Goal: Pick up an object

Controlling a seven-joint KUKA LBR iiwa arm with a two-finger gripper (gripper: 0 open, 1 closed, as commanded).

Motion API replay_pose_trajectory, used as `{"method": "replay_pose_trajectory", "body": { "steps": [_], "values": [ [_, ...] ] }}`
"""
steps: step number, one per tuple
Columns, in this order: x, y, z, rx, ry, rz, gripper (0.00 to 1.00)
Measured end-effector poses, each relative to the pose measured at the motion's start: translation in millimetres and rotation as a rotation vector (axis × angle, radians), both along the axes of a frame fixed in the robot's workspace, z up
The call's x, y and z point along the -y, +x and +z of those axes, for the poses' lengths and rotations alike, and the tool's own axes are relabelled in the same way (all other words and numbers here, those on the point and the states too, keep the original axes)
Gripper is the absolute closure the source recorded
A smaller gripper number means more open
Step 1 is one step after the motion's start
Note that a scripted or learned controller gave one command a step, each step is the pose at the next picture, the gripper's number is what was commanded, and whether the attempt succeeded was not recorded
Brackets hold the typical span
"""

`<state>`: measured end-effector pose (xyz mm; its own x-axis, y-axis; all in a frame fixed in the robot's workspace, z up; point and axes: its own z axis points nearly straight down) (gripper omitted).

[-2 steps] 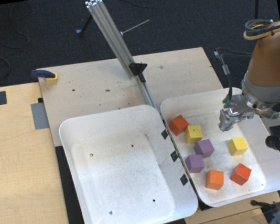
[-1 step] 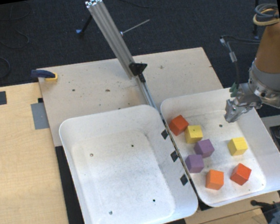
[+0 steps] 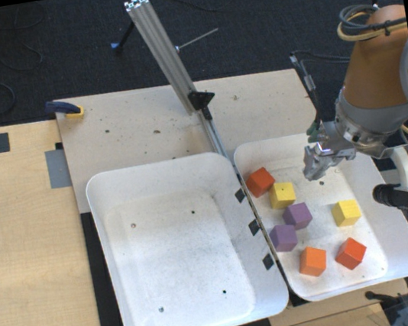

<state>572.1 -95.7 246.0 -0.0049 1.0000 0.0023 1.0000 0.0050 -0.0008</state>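
Note:
The right bin [image 3: 391, 262] holds several small cubes: an orange one [image 3: 260, 181] at its upper left, a yellow one [image 3: 283, 195] beside it, two purple ones [image 3: 299, 215] [image 3: 283, 237] near the divider, another yellow one [image 3: 346, 211] to the right, and two orange-red ones [image 3: 312, 260] [image 3: 350, 253] near the front. My gripper [image 3: 314, 165] hangs over the bin's upper middle, right of the first yellow cube and above the second. Nothing shows between its fingers.
The left bin [image 3: 119, 211] lies beside the right one, with black clips [image 3: 255, 226] along the shared edge. A slanted aluminium rail [image 3: 167, 56] rises behind the bins. A blue-and-yellow clamp [image 3: 65, 109] sits at the bench's far left corner.

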Motion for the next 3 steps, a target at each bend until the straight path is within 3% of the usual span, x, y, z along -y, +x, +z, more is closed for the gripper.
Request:
{"method": "replay_pose_trajectory", "body": {
  "steps": [3],
  "values": [
    [-144, 8, 4, -0.001, -0.001, 0.000, 1.00]
  ]
}}
